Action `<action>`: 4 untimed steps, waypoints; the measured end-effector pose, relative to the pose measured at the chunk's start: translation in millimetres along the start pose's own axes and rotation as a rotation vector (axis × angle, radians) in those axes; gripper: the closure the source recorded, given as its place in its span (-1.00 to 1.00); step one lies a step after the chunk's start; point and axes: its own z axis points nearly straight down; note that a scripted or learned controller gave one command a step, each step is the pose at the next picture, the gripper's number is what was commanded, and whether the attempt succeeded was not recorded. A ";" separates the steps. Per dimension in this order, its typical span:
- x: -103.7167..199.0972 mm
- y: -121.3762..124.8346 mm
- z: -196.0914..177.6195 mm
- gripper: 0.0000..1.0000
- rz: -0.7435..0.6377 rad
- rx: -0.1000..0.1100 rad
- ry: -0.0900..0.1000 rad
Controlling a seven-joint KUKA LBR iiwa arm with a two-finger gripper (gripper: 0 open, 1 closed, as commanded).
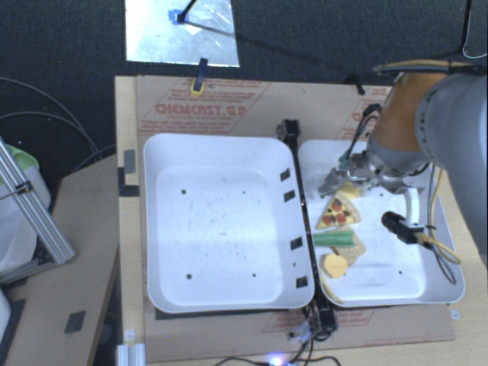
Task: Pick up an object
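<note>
Claw (pixel 339 175): state indeterminate, just above the triangular pizza-slice toy (pixel 338 214).
Risk: crowded green cylinder (pixel 333 238) and yellow round piece (pixel 334 264) below the slice; claw might nudge, miss.

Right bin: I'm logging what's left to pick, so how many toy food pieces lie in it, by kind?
Pizza slice: 1
Green vegetable piece: 1
Yellow round piece: 1
Tan cracker-like piece: 1
Yellow wedge by the gripper: 1
Total: 5, all in the right bin.

Dark carpet floor (pixel 61 29), metal sheet (pixel 181 21).
</note>
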 end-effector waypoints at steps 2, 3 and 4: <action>17.7 -43.6 1.0 1.00 0.011 -0.005 -0.004; 83.2 -48.4 -93.1 1.00 0.002 -0.009 -0.001; 111.1 -95.4 -100.8 1.00 0.006 0.002 -0.002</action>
